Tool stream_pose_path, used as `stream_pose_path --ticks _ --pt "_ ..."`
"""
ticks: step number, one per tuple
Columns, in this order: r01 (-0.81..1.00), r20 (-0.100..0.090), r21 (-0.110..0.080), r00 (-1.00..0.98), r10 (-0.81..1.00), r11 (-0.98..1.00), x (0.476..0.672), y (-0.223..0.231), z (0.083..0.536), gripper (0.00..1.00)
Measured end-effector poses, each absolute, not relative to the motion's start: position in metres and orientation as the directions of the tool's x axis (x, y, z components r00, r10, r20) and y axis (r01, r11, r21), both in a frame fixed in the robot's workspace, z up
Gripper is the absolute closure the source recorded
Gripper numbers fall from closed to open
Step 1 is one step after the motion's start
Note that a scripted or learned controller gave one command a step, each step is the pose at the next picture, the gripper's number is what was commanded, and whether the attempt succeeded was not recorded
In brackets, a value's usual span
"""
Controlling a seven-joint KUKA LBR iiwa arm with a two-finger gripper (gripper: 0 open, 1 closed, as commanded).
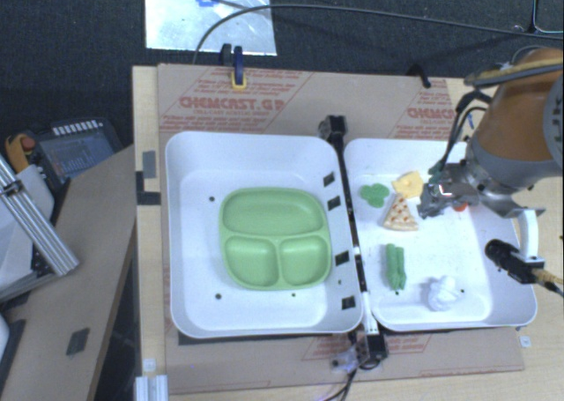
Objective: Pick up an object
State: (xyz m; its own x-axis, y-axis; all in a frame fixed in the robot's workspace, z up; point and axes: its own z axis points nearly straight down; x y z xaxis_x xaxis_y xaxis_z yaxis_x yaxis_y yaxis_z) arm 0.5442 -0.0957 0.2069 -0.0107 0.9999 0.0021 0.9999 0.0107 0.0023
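Several small items lie in the right bin: a green leafy piece, a yellow chunk, a pizza-slice wedge, a long green pod and a white crumpled piece. My gripper hangs low over the upper middle of that bin, just right of the yellow chunk and the wedge. I see nothing held in it.
The left bin holds a light green divided plate. A black divider with clips runs between the bins. The arm's grey and orange body overhangs the right bin's far right corner.
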Motion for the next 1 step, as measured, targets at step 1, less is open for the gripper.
stream_pose_path --ticks 1 --pt "1.000 0.002 0.001 -0.010 1.000 0.010 0.5391 -0.0488 0.2128 1.00"
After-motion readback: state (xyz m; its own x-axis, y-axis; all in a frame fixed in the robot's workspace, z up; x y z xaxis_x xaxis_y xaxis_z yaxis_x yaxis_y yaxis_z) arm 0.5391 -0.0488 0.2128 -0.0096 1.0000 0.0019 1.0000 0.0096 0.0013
